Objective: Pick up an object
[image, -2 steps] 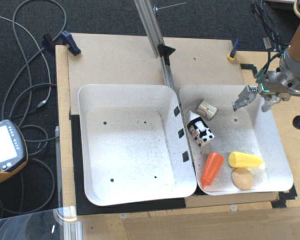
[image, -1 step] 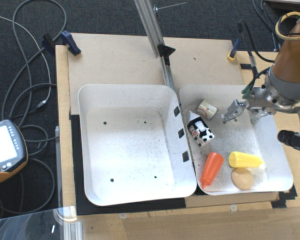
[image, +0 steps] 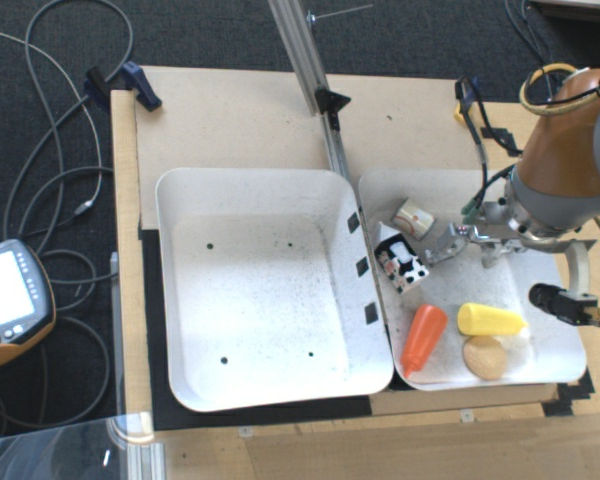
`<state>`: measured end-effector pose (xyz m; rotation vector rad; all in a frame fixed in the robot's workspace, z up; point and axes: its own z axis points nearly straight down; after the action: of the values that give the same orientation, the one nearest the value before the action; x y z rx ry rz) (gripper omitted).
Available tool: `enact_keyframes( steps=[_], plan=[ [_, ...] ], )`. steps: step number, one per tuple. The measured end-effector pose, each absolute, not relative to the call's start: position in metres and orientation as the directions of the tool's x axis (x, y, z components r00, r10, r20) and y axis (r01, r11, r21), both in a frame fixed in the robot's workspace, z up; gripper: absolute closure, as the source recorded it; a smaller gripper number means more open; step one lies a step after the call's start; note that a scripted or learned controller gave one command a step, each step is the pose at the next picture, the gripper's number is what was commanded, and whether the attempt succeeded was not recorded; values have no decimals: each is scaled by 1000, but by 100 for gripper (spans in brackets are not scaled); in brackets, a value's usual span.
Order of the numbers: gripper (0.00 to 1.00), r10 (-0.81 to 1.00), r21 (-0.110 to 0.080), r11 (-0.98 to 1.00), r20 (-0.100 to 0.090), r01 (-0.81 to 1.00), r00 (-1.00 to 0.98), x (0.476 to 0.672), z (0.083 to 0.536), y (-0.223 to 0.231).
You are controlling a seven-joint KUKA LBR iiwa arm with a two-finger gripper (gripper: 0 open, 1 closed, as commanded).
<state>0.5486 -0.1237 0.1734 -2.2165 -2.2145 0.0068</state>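
Wooden bench (image: 230, 118) is bearing two white bins; the right bin (image: 570, 363) is holding, nearest, an orange cylinder (image: 423, 336) lying with its long axis slanting upper right to lower left, beside a yellow piece (image: 491, 319) and tan lump (image: 486, 358). Farther back, the arm (image: 560, 158) is reaching in from the right, its gripper (image: 442, 249) hovering near a black-and-white object (image: 400, 262); finger spread cannot be told.
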Motion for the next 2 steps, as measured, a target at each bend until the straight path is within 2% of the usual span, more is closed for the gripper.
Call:
enact_keyframes(
  steps=[1, 2],
  plan=[
    [0, 1000, -7, -1, 3, 1000, 1, 545, 130, -126],
    [100, 1000, 1, 0, 1, 1000, 0, 547, 144, -126]
  ],
)
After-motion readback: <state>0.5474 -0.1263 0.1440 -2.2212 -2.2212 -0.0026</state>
